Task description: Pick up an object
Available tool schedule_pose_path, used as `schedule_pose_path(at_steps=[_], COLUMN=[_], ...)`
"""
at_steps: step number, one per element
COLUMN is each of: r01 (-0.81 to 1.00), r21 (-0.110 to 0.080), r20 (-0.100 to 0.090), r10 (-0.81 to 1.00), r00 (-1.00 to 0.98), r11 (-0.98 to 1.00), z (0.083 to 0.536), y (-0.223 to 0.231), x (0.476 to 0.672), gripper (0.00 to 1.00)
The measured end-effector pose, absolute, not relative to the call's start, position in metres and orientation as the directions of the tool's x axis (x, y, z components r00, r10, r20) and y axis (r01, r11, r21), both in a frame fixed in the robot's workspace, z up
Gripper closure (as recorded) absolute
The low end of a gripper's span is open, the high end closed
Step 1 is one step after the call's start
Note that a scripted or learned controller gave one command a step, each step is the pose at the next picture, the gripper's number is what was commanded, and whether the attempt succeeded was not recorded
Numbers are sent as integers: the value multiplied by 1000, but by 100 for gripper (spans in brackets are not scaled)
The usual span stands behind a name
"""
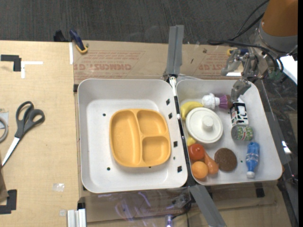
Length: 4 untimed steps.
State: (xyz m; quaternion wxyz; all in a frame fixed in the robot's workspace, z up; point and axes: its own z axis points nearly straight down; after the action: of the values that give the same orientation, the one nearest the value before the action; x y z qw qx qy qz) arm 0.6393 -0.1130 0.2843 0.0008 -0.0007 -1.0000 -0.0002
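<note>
Nothing is lifted yet, as far as I can judge: every object lies in its bin, and the pick is still ahead of me. My gripper (240, 86) hangs over the far part of the right-hand shallow white bin (271, 126), with the arm above it reaching in from the far right.

My fingers look a little parted, with nothing between them. One fingertip (238, 87) is just above the top of the black can with white lettering (239, 113), which lies on its side along the bin; whether I actually touch it I cannot tell from this slant.

That can seems the likeliest thing to take. Just near of it lies a green-and-white patterned can (243, 133), and nearer still a small blue plastic bottle (252, 159). To its left sit a round white lidded bowl (204, 125) and a small white-and-pink toy (212, 100). At the near left lie a red tomato-like ball (196, 151), an orange ball (200, 170) and a brown round disc (226, 159).

The left-hand white bin (94, 141) holds a yellow divided plastic plate (140, 137).
</note>
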Motion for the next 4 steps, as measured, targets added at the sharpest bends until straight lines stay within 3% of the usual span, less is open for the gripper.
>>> schedule_pose_path(at_steps=[1, 2, 3, 4], r01=[153, 152, 234, 195], r21=[0, 0, 5, 8], r20=[1, 1, 0, 2], r10=[153, 152, 234, 195], r00=[-988, -988, -972, -981], r11=[988, 988, 972, 981], z=[223, 111, 91, 90], y=[-151, -190, -217, -215], x=[655, 649, 597, 570], gripper=[0, 0, 0, 0])
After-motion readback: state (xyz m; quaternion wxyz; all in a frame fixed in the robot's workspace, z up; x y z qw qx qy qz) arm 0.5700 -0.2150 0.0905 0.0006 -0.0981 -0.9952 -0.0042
